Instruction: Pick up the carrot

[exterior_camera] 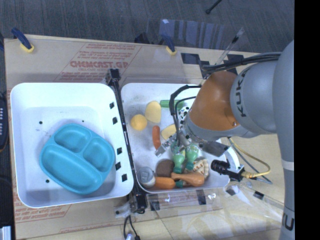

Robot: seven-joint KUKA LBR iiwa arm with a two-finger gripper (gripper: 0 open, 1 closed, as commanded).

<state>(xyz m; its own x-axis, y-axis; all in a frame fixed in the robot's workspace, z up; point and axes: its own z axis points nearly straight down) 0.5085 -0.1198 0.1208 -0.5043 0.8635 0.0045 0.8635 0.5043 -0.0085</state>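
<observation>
- Here, your claw (pixel 184 156) hangs low in the right bin (pixel 131 95), its green-tipped fingers (pixel 178 160) pointing down into the clutter at the near end; you cannot tell whether they stand apart or together, since the wrist covers most of them.
- Nothing visibly sits between the fingers, so treat the carrot as not yet held.
- Just beneath the claw lie a brown round piece (pixel 163 167), an orange-tan drumstick-like item (pixel 190 178) and an orange piece (pixel 164 183) against the near wall.
- The likeliest carrot (pixel 156 136) is the slim orange-red stick lying just left of the claw, near the bin's middle, apart from the near pile.
- To do this step well, line the fingers across the stick's narrow width, come straight down, and keep clear of the two yellow fruits (pixel 153 112) beyond it.
- Watch the neighbours: a slanted approach could shove the stick toward the bin wall.
- The left bin (pixel 20 96) carries a blue divided tray (pixel 77 157), well apart from the work.
- On the counter (pixel 60 51) you can read red print, "CHEMCAST GP"; the arm (pixel 260 99) shows part of "KUKA".
</observation>
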